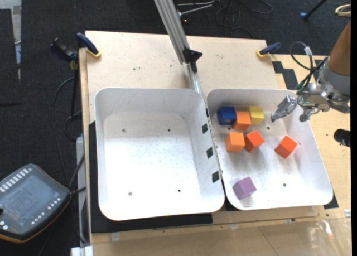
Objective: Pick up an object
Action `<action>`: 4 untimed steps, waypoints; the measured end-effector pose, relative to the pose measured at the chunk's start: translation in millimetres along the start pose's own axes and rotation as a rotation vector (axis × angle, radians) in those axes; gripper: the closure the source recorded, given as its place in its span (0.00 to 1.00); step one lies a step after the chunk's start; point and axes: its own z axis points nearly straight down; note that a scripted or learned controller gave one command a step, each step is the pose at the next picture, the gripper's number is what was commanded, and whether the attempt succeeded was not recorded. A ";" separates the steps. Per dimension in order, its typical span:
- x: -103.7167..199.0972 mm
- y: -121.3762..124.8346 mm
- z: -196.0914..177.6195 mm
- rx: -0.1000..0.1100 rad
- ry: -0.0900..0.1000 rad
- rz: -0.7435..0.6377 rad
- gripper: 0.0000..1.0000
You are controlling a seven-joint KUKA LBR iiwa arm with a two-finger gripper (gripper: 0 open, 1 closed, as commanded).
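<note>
A pale speckled bench [150, 62] is sitting on dark flooring strewn with cables, a grey pendant [28, 202] lying at its lower left; its screen is unreadable. The pincer [294, 110] is hovering with fingers apart, holding nothing, over the right bin [318, 177], beside the yellow cube [256, 114]. The arm is running off the frame.
</note>
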 end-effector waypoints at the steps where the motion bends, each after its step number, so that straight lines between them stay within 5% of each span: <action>1: 0.1 0.0 0.0 0.000 0.000 0.000 0.00; 3: 11.3 -8.7 93.3 0.006 0.001 0.002 0.00; 4: 10.2 -1.1 113.7 -0.023 -0.005 0.000 0.00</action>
